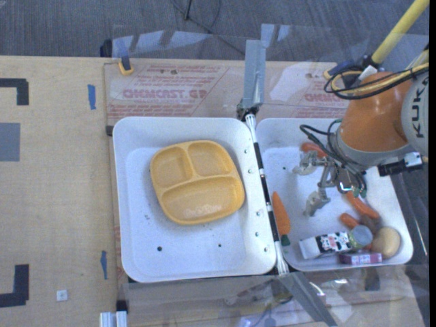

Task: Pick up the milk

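Observation:
The milk is a small white carton with black and red print, lying on its side near the front edge of the right bin. My gripper hangs over the middle of that bin, behind the carton and apart from it. Its two metal fingers stand open with nothing between them.
An orange carrot lies along the right bin's left wall. Right of the milk sit a grey round lid, a potato, a maroon bar and orange-red pieces. The left bin holds a yellow divided plate.

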`<state>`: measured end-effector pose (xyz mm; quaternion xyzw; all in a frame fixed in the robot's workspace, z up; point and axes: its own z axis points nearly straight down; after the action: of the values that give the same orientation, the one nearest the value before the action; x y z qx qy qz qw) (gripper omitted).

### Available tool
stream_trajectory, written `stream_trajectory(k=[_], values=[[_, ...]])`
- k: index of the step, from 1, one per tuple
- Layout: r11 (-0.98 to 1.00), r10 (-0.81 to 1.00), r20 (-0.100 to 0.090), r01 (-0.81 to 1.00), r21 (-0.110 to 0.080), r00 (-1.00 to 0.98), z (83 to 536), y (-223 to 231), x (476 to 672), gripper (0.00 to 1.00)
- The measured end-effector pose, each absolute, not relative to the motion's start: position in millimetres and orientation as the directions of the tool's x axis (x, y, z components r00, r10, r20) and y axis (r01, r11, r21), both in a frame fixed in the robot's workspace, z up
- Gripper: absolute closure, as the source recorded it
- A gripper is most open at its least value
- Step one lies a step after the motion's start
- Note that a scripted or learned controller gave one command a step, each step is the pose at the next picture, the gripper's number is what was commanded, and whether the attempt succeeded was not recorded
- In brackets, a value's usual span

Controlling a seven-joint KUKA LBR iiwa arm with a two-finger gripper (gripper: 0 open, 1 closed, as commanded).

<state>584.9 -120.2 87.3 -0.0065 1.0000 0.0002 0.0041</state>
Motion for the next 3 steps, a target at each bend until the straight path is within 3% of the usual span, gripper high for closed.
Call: stream_trajectory(k=[1, 2, 3], values=[[0.998, 0.070, -0.007, 0.070, 0.002, -0.998, 188, -75, 649.4, 0.00], [0.985, -0.174, -0.010, -0.174, -0.001, -0.985, 367, -59, 613.9, 0.00], [0.908, -0.419, -0.006, -0.419, 0.000, -0.908, 186, -13, 570.6, 0.00]])
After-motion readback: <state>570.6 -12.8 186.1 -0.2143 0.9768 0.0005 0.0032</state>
